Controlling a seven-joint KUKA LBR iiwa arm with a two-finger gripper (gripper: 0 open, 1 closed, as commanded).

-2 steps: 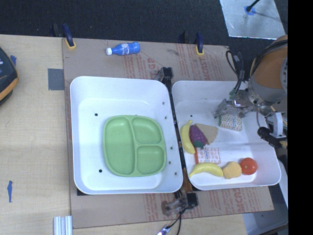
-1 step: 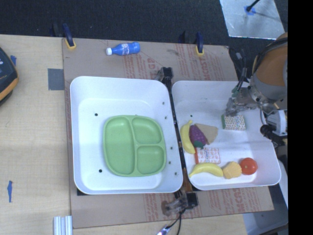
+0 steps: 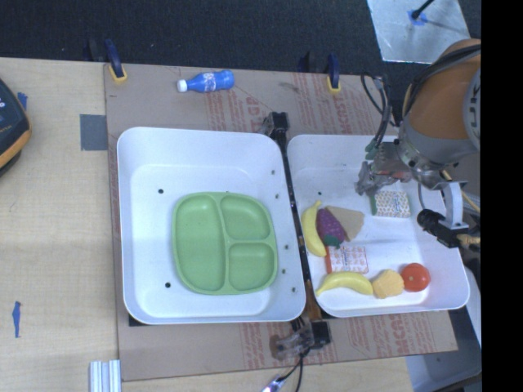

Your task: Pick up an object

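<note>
We read this as the approach step: the gripper (image 3: pixel 377 178) hangs low in the upper right part of the right bin (image 3: pixel 327 149), just above and to the left of a small white packet (image 3: pixel 392 203) with a speckled face. Nothing sits between its fingers that we can see, and whether the claw is spread or pressed together we cannot tell; the wrist and cables hide the tips.

The nearest candidate for picking is that packet, lying flat near the bin's right wall. Lower and toward the middle of the frame lie the other choices:
- 1 purple eggplant (image 3: pixel 331 225), resting against a tan wedge (image 3: pixel 349 219)
- 2 bananas, 1 upright banana (image 3: pixel 310 230) by the bin's left wall, 1 lower banana (image 3: pixel 345 282) near the bottom rim
- 1 red-dotted card (image 3: pixel 348 260), 1 yellow lump (image 3: pixel 388 284) and 1 tomato (image 3: pixel 415 277)

In our judgement the next move calls for a short shift right and down to centre over the packet, then a descent. A flat packet gives little to grip, so a slip is likely.

The left bin (image 3: pixel 139 158) holds a green divided tray (image 3: pixel 222 242). A blue bottle (image 3: pixel 207 81) lies at the upper left of the board; its label is too small to read, and so is the packet's print.
</note>
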